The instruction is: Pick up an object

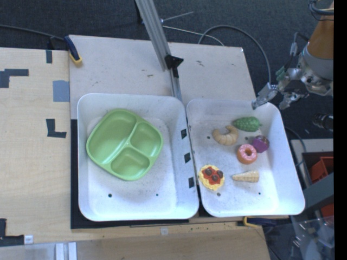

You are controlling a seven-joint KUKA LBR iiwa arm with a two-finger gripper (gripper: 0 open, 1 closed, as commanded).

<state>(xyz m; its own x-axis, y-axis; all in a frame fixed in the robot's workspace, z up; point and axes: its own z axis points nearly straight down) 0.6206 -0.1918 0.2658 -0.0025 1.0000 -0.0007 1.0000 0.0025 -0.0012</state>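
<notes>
Desk point(124, 64) seen from above with two white bins. Picking has not started: the claw point(265, 97) hovers at the right bin's point(287, 199) far corner, holding nothing; whether it is apart or together I cannot tell. That bin holds a croissant point(225, 137), green vegetable point(246, 124), pink doughnut point(246, 154), purple piece point(261, 143), small pizza point(211, 176) and cone point(246, 176). The left bin point(108, 202) holds a green divided plate point(124, 143)

The arm point(320, 42) runs off the right edge, so most of it is cut away. The gripper point(265, 97) is too small to tell whether its fingers are parted. The purple item point(261, 143) is too small to name.
</notes>
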